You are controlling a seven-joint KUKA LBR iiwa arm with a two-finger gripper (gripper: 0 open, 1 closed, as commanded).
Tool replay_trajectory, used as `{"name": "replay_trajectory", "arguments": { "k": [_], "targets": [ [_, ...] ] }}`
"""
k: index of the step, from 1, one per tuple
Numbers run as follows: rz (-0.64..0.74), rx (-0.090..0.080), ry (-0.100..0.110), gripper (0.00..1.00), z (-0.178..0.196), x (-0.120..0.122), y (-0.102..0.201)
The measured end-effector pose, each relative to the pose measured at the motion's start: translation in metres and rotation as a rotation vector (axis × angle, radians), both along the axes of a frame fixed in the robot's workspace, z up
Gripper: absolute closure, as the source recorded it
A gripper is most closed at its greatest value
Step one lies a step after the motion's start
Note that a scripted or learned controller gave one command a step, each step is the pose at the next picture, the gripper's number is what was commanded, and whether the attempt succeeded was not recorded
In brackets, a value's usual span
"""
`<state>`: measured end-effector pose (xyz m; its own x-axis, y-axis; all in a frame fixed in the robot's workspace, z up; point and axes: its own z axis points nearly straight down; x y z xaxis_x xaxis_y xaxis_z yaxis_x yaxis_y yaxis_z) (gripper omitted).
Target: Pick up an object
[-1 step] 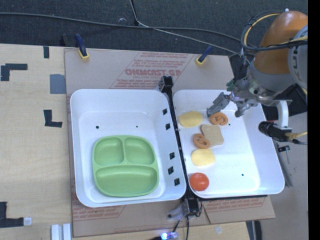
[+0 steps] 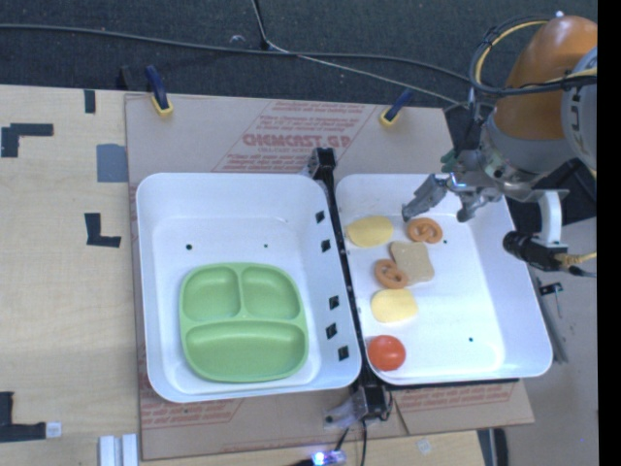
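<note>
In the right bin (image 2: 505, 304) lie several small food toys: a yellow lump (image 2: 370, 231), an orange ring (image 2: 424, 229), a tan slice (image 2: 414, 261), a second orange ring (image 2: 390, 275), another yellow lump (image 2: 393, 306) and a red tomato (image 2: 386, 352). My gripper (image 2: 447, 203) hangs over the bin's far part, just above and right of the first orange ring. Its fingers (image 2: 423, 200) are spread apart with nothing between them.
The left bin (image 2: 160, 260) holds a green divided plate (image 2: 243, 320). A black divider (image 2: 335, 260) runs between the bins. Clamps (image 2: 159, 97) pin the cardboard base at the back. Cables cross the dark floor beyond.
</note>
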<state>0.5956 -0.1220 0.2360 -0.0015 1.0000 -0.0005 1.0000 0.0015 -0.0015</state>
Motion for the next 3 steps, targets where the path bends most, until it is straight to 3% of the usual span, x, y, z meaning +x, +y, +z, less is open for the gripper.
{"name": "replay_trajectory", "arguments": {
  "k": [1,3],
  "targets": [
    [-0.001,0.000,0.005,0.00,-0.057,-0.010,-0.003],
    [0.000,-0.004,-0.004,0.00,-0.151,-0.004,0.002]
  ]
}}
